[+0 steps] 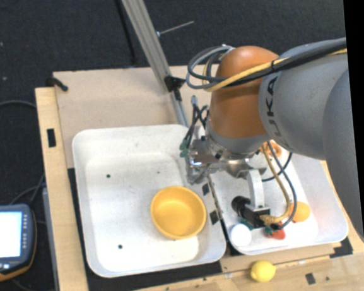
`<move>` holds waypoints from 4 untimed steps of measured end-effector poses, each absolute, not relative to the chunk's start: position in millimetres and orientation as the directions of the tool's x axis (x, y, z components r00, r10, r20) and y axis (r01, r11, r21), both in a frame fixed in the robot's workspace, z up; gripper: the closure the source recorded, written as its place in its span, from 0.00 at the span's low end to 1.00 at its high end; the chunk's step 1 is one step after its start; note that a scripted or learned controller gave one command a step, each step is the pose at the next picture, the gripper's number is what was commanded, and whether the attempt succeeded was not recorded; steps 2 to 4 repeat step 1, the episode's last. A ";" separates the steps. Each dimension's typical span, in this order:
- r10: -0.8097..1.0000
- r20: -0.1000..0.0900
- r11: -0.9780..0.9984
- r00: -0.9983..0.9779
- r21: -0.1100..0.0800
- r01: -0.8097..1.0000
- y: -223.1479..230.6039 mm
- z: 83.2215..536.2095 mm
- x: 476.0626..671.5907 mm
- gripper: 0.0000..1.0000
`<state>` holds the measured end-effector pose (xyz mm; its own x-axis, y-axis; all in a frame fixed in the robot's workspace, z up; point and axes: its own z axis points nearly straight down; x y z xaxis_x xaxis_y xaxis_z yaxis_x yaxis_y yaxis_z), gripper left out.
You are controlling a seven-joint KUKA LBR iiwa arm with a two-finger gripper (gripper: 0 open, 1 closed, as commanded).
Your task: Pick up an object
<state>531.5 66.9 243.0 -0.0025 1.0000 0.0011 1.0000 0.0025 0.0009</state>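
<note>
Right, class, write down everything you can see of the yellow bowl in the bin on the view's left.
The yellow bowl is round and one plain yellow-orange colour, with a smooth, slightly glossy surface that looks like plastic. It stands upright with its open mouth facing up, and nothing can be seen inside it. It rests on the floor of the white bin, near the bin's lower right corner as the camera sees it. Its rim comes close to the wall there, but contact cannot be told.
</note>
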 end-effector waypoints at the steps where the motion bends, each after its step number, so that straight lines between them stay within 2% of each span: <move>1: 1.000 0.002 0.000 0.000 0.002 1.000 67.3 243.0 531.5 0.00; 4: 1.000 0.002 0.000 0.000 0.002 1.000 67.3 243.0 531.5 0.00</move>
